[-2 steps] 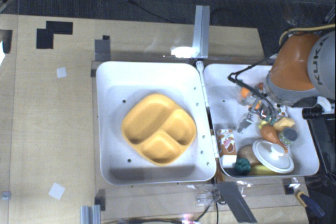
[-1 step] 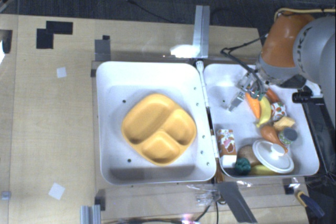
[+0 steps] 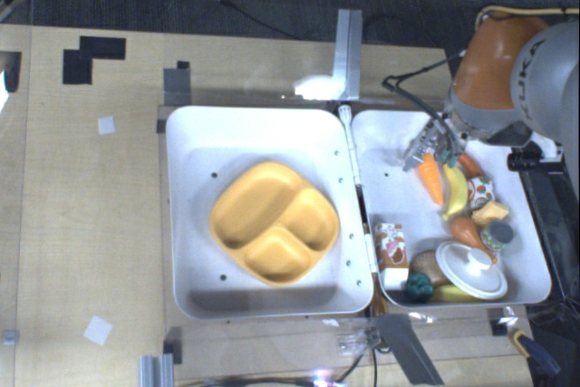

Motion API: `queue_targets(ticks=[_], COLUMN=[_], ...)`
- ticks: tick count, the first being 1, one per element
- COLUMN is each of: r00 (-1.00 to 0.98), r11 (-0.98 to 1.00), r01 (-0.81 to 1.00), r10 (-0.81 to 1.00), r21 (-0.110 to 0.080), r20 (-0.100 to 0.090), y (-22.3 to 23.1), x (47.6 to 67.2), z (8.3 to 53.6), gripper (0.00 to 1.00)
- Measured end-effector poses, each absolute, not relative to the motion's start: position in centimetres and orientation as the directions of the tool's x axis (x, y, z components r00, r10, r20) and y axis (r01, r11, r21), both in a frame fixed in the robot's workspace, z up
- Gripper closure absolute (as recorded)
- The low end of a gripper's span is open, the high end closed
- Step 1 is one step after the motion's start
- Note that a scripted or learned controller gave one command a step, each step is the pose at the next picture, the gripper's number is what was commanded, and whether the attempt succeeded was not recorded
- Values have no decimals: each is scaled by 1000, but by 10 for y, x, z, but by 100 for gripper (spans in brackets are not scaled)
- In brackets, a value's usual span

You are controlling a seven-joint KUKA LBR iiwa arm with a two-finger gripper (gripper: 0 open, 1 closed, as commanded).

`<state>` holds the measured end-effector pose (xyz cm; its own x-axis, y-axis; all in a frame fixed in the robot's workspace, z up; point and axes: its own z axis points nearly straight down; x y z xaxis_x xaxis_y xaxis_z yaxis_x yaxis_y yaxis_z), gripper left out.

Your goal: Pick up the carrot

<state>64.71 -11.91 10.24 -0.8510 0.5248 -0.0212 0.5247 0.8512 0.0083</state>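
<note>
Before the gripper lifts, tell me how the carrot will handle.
The carrot looks stiff and smooth, so it may slip. Its tapered round shape could roll if nudged. It lies against the banana, which may shift with it.

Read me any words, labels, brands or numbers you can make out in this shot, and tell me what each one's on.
Grey arm housing: dark lettering along its side, too blurred to read.
Small red and white carton in the right bin: printed pattern, too small to read.
Red and white packet beside the banana: print too small to read.
Nothing else carries legible text.
</note>
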Motion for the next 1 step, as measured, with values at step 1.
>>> queue_targets(ticks=[1], r00=[-736], r11=[736], r01=[677], r10=[677], r21=[11], r20=[-9], y=[-25], x=[617], z=[189], gripper=[100])
